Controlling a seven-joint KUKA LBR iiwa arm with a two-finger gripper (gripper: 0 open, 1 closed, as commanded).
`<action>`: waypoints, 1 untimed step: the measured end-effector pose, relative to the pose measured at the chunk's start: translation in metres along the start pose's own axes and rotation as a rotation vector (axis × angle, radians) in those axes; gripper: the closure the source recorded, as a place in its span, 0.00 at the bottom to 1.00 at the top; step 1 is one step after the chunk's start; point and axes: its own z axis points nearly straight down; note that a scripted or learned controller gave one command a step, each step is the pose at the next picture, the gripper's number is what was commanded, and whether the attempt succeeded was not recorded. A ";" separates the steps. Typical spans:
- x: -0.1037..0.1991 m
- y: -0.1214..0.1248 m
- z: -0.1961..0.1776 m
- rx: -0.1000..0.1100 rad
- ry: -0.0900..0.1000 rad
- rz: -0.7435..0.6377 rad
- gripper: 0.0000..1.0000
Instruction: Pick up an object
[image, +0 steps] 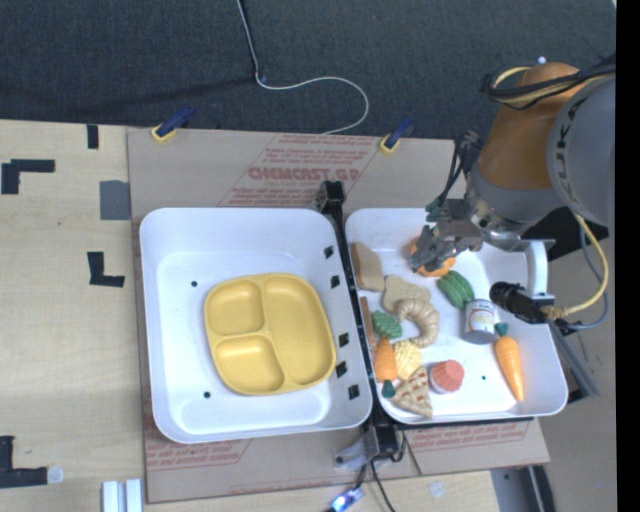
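My gripper (435, 252) reaches in from the right over the back of the right bin (545, 395). Its dark fingers sit around a small orange object (432, 264) that shows between and just below them. Close by lie a green pickle-like piece (456, 288), a small tin can (480, 319), a carrot (511, 366), a tan shrimp-like curl (420, 318), a bread slice (368, 267), a corn cob (408, 356), a pizza wedge (412, 393) and a red round piece (447, 375).
The left bin (170, 250) holds a yellow divided plate (268, 333). Black clips (331, 195) join the two bins along the middle wall. A white cable (300, 85) runs across the dark floor behind the bench.
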 end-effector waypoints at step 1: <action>0.056 -0.020 -0.005 0.001 0.000 -0.001 1.00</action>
